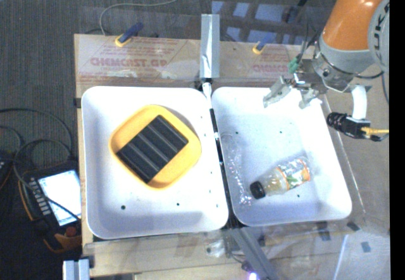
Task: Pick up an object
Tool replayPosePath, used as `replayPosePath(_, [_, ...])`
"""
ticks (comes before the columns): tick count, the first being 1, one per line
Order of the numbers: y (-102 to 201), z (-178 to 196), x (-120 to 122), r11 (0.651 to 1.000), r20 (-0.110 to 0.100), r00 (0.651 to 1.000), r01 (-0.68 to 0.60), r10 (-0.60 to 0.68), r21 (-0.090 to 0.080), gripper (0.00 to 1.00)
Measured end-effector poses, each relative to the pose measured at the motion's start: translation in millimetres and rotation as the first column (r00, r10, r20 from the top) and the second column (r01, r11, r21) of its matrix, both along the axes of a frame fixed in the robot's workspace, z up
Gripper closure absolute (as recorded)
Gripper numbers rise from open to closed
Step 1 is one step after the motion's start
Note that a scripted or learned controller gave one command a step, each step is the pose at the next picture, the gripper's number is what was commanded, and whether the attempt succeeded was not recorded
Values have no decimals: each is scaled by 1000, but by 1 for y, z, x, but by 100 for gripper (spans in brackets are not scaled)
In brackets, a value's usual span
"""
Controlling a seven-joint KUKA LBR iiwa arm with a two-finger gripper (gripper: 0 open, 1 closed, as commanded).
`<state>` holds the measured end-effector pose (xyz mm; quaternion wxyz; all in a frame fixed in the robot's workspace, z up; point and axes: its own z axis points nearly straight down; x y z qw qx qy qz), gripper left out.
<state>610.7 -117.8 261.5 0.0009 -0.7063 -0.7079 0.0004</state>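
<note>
Claw (292, 94) up at far rim of right bin (329, 146), fingers spread, nothing between them. Grey arm (354, 25) with orange band comes in from right, above bin's far right corner. Bottle (281, 180) lies on its side in near half of right bin, black cap toward divider, well apart from claw. Left bin (95, 165) holds yellow dish (180, 161) with black ribbed slab (153, 147) on it. 2 bins touch side by side on counter (139, 60).
</note>
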Motion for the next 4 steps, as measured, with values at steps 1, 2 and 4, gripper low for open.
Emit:
replayPosePath(1, [4, -47, -71, 996, -1, 996, -87, 87, 0, 0])
replayPosePath(2, [-46, -157, -98, 990, -1, 990, -142, 142, 1, 0])
replayPosePath(4, [-97, -109, -120, 969, 2, 969, -246, 246, 0, 0])
